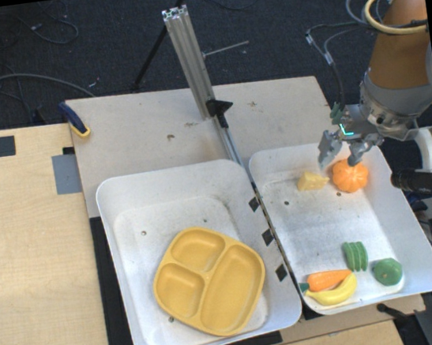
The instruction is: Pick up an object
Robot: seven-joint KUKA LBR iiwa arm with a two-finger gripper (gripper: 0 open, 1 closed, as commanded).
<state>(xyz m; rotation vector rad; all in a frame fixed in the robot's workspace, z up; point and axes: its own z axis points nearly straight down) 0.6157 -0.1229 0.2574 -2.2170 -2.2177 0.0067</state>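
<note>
My gripper hangs over the far end of the right bin, its two fingers spread open with nothing between them. An orange lies in the bin just in front of and below the fingertips, partly overlapped by the right finger. A pale yellow chunk rests to the left of the orange. At the near end of the same bin lie a green ridged piece, a green round piece, a carrot and a banana.
The left bin holds a yellow divided plate. A metal post rises behind the bins, with black clips along the divide between them. Cables lie on the dark floor beyond the bench.
</note>
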